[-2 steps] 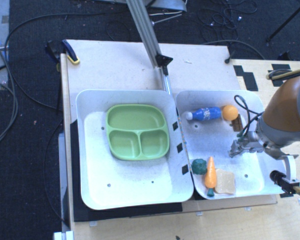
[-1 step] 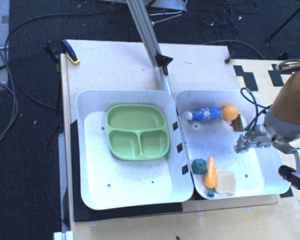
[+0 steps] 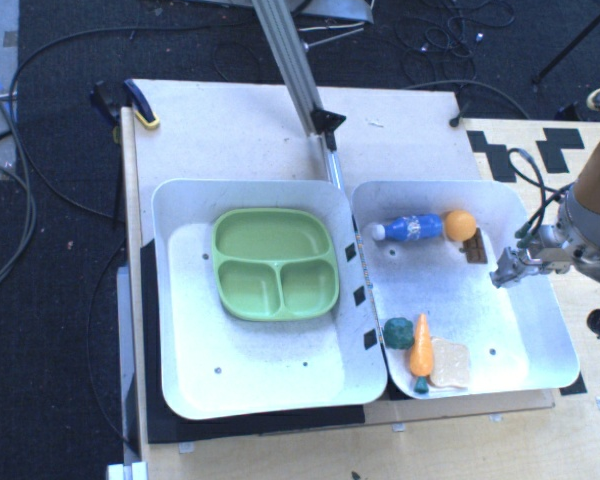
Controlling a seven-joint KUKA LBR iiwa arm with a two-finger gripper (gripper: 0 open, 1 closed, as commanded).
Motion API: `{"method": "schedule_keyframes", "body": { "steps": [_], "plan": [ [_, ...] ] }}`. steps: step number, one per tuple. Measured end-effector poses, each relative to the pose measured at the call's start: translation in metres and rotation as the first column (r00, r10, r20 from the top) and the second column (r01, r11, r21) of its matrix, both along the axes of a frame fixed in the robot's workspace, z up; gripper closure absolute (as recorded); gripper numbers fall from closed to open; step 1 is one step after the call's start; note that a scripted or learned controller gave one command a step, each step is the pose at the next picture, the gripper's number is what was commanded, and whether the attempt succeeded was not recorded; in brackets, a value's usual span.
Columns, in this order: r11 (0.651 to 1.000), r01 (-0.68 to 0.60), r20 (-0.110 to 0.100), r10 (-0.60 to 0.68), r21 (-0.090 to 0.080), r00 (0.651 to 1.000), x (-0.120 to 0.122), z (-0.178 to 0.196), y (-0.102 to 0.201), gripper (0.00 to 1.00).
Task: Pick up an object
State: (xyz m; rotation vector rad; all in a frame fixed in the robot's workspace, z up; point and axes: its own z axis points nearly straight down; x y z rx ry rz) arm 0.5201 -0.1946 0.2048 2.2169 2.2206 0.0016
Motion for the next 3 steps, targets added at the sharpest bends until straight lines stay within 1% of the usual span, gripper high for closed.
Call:
{"method": "schedule_keyframes", "body": {
  "steps": [1,2,3],
  "plan": [
    [1.0,-0.001,0.0,0.001,0.0,1.0,0.001,0.032,0.0,1.0],
    [1.0,-0.004,-0.003,0.004,0.003,1.0,-0.003,0.039,0.046,1.0],
    [1.0,-0.005,-0.005,0.005,0.003,1.0,-0.006,0.026,0.102,1.0]
  ]
}}
